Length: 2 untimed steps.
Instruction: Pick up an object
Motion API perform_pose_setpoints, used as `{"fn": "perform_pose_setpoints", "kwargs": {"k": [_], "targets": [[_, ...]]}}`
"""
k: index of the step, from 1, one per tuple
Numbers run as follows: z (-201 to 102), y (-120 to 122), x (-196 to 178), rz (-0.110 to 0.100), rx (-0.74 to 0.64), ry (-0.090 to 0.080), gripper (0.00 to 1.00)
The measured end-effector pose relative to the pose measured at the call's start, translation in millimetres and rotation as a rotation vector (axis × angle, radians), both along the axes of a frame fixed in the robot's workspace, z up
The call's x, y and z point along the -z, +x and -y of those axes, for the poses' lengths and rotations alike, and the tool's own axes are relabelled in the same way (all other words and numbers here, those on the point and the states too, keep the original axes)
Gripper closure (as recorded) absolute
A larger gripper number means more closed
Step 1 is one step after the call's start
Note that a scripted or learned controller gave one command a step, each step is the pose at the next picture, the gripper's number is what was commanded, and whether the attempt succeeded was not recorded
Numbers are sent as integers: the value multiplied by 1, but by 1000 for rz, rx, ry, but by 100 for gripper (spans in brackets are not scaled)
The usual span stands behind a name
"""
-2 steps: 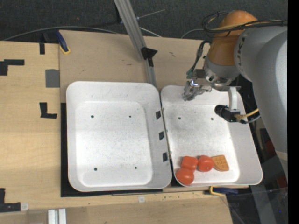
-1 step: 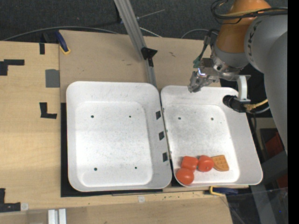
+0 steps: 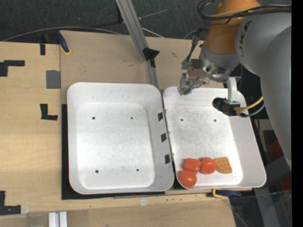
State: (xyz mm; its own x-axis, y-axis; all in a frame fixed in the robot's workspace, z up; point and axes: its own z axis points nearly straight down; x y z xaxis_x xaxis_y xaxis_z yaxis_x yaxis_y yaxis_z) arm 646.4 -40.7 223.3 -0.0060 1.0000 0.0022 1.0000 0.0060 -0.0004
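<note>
**A:** Nearest to you, at the front edge of the right bin, three small red pieces are sitting bunched together, touching one another, with an orange wedge just beside them on the right. Are you looking at those?

**B:** You're looking at the only candidates. The left bin is offering you nothing to pick.

**A:** How are you expecting them to handle?

**B:** You're probably dealing with light, smooth, rounded toy food, so I'm judging them stiff enough to squeeze but liable to roll or slip out sideways. The wedge is looking flatter, harder to get under.

**A:** Where are you taking hold, then?

**B:** You're best going across the widest part of the rightmost red piece, from straight above; its neighbours are crowding the other two.

**A:** And the gripper?

**B:** You're seeing it hanging over the far rim of the right bin, well apart from the cluster. The jaws are too small and dark here; I cannot tell whether they're spread or pressed together, and I'm seeing nothing between them.
</note>
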Motion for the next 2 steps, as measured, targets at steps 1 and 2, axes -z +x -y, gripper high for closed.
{"fn": "perform_pose_setpoints", "kwargs": {"k": [1,2], "targets": [[-57,-13,-11,-1,-1,0,100],[-109,-32,-17,-3,-1,-1,100]]}}
